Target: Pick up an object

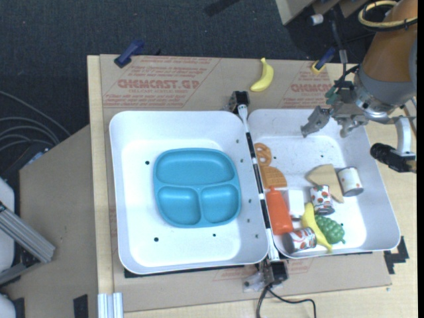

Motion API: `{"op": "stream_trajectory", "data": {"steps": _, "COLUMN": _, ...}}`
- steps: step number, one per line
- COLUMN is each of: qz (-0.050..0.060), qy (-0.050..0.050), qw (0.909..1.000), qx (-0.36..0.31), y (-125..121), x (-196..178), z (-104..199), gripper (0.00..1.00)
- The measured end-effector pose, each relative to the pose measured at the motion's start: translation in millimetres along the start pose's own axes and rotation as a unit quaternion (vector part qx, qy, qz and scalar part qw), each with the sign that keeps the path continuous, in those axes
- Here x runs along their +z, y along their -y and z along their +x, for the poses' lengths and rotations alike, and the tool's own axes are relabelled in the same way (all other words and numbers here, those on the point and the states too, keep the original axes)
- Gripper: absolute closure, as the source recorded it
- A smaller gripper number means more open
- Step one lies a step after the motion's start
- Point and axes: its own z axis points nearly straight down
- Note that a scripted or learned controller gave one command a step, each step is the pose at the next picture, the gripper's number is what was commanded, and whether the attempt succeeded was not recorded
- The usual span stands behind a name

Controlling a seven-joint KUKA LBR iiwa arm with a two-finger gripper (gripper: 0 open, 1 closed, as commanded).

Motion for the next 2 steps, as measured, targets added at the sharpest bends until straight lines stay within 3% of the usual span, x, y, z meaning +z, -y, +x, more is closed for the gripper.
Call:
{"op": "stream_trajectory", "data": {"steps": 1, "qz": -0.001, "qy": 0.001, "qw": 1.0, "qx": 0.0, "y": -47, "x": 121, "z": -17, "gripper": 0.0}}
{"op": "stream_trajectory", "data": {"steps": 2, "qz": -0.002, "qy": 0.001, "qw": 1.0, "qx": -0.001, "y": -47, "x": 111, "z": -17, "gripper": 1.0}}
